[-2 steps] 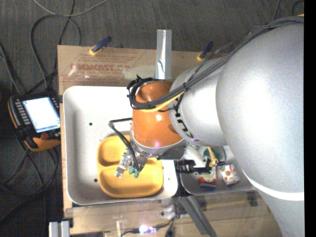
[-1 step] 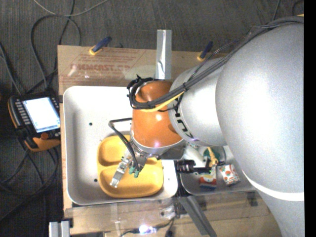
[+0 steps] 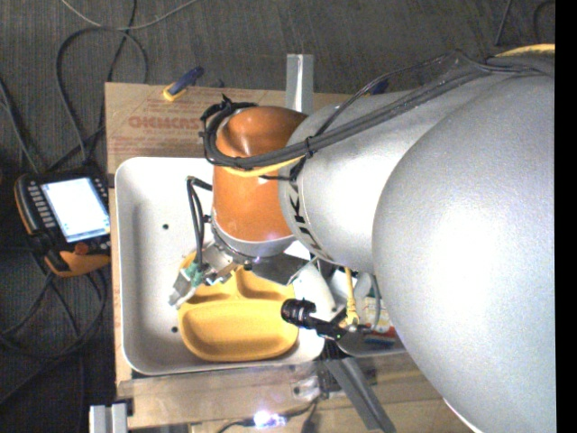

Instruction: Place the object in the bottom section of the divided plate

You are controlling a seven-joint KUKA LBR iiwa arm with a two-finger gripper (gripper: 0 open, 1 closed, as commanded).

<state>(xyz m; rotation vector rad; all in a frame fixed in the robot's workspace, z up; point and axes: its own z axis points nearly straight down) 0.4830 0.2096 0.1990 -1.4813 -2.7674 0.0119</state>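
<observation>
A yellow divided plate (image 3: 239, 327) lies in the lower part of the left white bin (image 3: 144, 233). The arm's orange band and wrist hang over the bin's middle. My gripper (image 3: 191, 282) reaches down at the plate's upper left corner. A small green and yellow thing (image 3: 191, 267) shows right at the gripper's tip, beside the plate's rim. I cannot make out whether it is held, since the wrist hides most of the gripper.
The big grey arm covers the right bin and most of the view's right. A black cable connector (image 3: 302, 314) hangs over the plate's right edge. Bare bin floor lies at the upper left. A pendant (image 3: 68, 210) rests left of the bench.
</observation>
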